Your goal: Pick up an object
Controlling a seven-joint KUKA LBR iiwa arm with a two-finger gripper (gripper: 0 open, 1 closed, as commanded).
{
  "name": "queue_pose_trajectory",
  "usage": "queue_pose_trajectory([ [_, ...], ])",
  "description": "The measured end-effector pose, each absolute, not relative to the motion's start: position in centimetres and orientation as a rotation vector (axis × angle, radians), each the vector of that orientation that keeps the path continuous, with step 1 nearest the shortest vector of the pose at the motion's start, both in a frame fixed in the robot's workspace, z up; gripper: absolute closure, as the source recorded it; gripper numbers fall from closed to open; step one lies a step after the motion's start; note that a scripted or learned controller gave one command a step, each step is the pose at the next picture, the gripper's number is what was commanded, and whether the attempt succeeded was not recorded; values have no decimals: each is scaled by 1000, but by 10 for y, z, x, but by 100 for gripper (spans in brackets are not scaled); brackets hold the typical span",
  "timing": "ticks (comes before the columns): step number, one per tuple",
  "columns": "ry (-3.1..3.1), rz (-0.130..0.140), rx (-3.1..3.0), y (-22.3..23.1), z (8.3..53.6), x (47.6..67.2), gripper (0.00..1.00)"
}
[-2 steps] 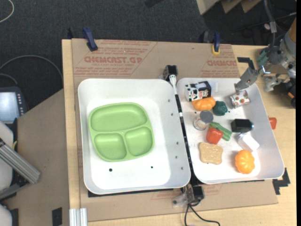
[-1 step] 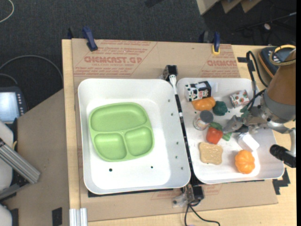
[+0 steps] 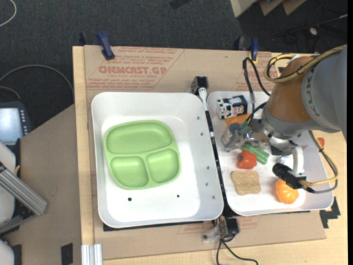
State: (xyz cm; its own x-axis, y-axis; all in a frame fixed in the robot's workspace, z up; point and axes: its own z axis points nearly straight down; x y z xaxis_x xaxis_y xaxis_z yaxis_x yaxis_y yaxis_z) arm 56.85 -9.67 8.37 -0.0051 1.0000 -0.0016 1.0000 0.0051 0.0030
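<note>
- Down low in the right bin [image 3: 325,200], claw [image 3: 238,138] hovering over the clutter at the bin's left-centre, arm reaching in from the right.
- Just below and slightly right of the claw: red tomato-like piece [image 3: 247,159], touching a green piece [image 3: 258,152] lying aslant, long axis running upper-left to lower-right.
- Nearest target by judgement: that red-and-green pair, a short drop away.
- Further down: tan toast-shaped slice [image 3: 246,183], flat, apart from the claw; orange fruit [image 3: 286,192] well off to the lower right.
- Claw state: cannot tell, metal tips blurred against grey clutter, nothing seen gripped.
- Left bin [image 3: 105,115] carrying only a green divided tray [image 3: 142,153], well apart from the action.
- Likely risk: green piece rolling off on contact.
</note>
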Motion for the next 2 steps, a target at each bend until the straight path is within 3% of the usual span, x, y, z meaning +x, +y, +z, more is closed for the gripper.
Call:
queue_pose_trajectory([
  [1,2219,3,2220,-100,95,567,100],
  [2,2234,17,2205,14,210,523,100],
])
